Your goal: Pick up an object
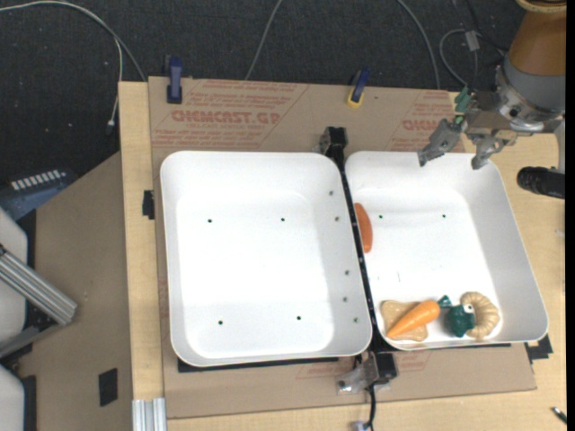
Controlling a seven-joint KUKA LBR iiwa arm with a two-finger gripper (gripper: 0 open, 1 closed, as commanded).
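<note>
At upper right, the hand (458,149) hangs over the far rim of the right bin (503,241), its two dark fingers spread apart with nothing between them. The smooth white bin holds a tapered orange carrot (415,317), a tan lump (395,312), a teal toy (458,317) and a ridged beige ring (483,312) at lower right, well apart from the hand. An orange oblong (364,225) leans on its left wall.

Two shallow white bins sit side by side: a left bin (180,241) and a right bin (503,241). Two orange carrots are in view, one (363,226) at the right bin's left wall and one (415,316) near its front. One tan croissant (487,311) and one small teal toy (458,318) lie beside that carrot. Two clamps hold the board, one blue (173,78) and one blue and yellow (358,87).
</note>
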